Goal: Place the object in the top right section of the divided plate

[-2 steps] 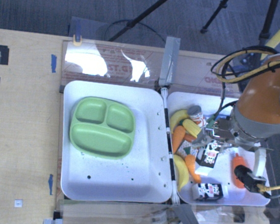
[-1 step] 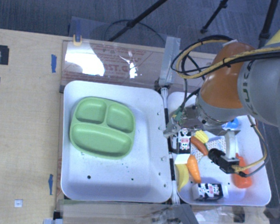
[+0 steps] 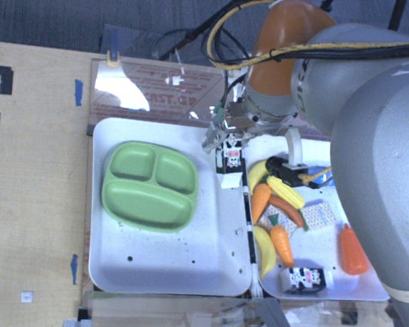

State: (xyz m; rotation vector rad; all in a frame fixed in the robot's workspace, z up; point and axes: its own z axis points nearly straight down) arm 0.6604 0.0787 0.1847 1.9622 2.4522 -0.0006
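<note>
The gripper (image 3: 227,134) hangs over the back right corner of the left bin (image 3: 109,258), its fingers pinching a small black-and-white carton (image 3: 231,158). The green divided plate (image 3: 150,185) sits toward that bin's left side, its 3 sections bare. Toy vegetables (image 3: 280,202) crowd the right bin (image 3: 365,286).

1. Left bin (image 3: 109,258): loads of open floor in front of and right of the green divided plate (image 3: 150,185), so easy access from above.
2. Right bin (image 3: 365,286) is jammed: bananas (image 3: 264,251), carrots (image 3: 281,244), corn (image 3: 285,192) and a small carton (image 3: 303,279) packed close together.
3. The arm (image 3: 368,103) hangs over the right bin's far end and blocks that side.
4. The end effector (image 3: 225,136) sits above the wall between the bins.
</note>
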